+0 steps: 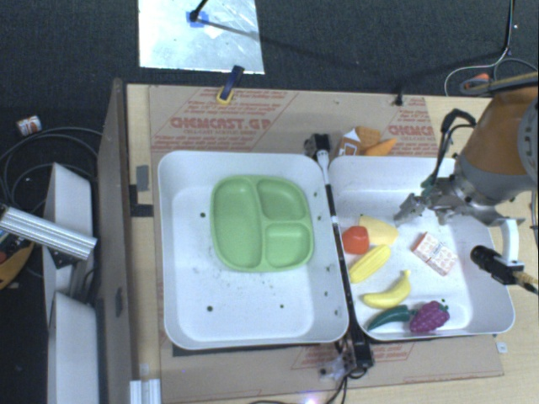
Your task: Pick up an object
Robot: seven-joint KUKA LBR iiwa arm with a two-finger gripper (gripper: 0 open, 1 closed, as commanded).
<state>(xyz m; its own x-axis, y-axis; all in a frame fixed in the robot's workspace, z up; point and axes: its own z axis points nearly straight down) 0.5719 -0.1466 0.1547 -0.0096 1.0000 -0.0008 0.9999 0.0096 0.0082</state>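
Observation:
The right bin (488,310) holds a red cup-shaped toy (355,240) beside a pale yellow piece (381,228), a yellow corn-like piece (369,264), a banana (389,290), a dark green vegetable (386,317), purple grapes (429,316) and a small white-and-pink box (434,253). My gripper (426,212) hangs over the upper middle of this bin, just above the box and to the right of the yellow piece. It is open, with nothing between its fingers.
A green divided plate (259,223) lies in the left bin (189,310). Behind the right bin, on the cardboard, sit an orange carrot-like toy (381,147) and a small carton (349,146). The arm comes in from the right.

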